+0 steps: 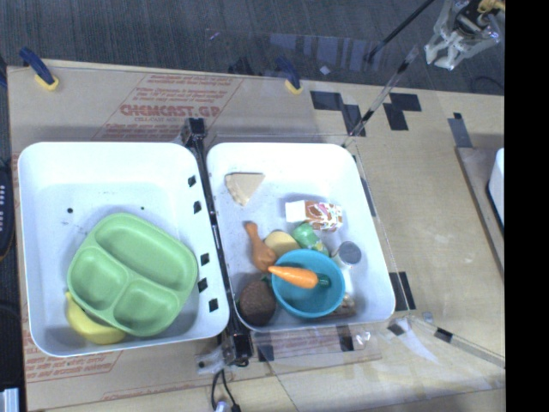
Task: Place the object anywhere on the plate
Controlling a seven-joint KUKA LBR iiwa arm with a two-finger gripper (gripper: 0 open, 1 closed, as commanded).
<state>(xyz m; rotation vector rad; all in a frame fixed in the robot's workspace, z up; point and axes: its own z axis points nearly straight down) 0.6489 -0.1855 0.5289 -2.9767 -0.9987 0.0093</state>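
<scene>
Presently, two white bins are recorded side by side on the bench. Left bin: one green compartment plate, tilted, lying over a yellow object that protrudes at its lower left corner. Right bin: a blue bowl with a carrot laid across it; a dark brown round item touching the bowl's left side; a brown drumstick-shaped piece just above it; a yellowish item and a green item near the bowl's upper rim; a small red-and-white package; a grey cylinder; a tan wedge set apart near the bin's upper left. The gripper is noted at the upper right, well apart from both bins and beyond the bench's far edge; whether it is released or clenched cannot be told, and nothing is seen held in it.
</scene>
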